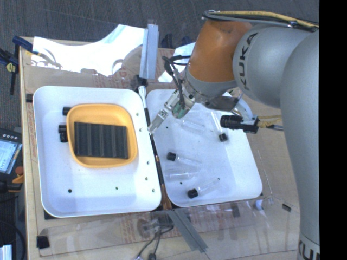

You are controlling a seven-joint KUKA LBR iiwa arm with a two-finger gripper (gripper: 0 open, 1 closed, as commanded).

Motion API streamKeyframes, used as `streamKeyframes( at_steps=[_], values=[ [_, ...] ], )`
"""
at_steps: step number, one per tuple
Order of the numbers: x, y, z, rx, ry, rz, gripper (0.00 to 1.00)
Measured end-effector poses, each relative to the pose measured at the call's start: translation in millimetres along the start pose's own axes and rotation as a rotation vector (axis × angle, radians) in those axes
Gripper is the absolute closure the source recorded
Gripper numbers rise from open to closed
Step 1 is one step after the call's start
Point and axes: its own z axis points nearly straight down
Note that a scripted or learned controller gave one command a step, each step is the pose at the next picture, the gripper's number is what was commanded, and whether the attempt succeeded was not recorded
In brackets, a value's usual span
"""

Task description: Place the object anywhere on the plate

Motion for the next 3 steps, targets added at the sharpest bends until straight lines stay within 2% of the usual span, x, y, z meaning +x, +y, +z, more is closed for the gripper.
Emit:
streamKeyframes(
  at_steps=[1, 2, 3],
  values=[
    [55, 76, 17, -0.002, -0.003, -0.011, 0.00],
    [92, 89, -19, -0.003, -0.003, -0.056, 0.00],
    [131, 103, -34, -0.002, -0.003, 0.029, 0.00]
  ],
)
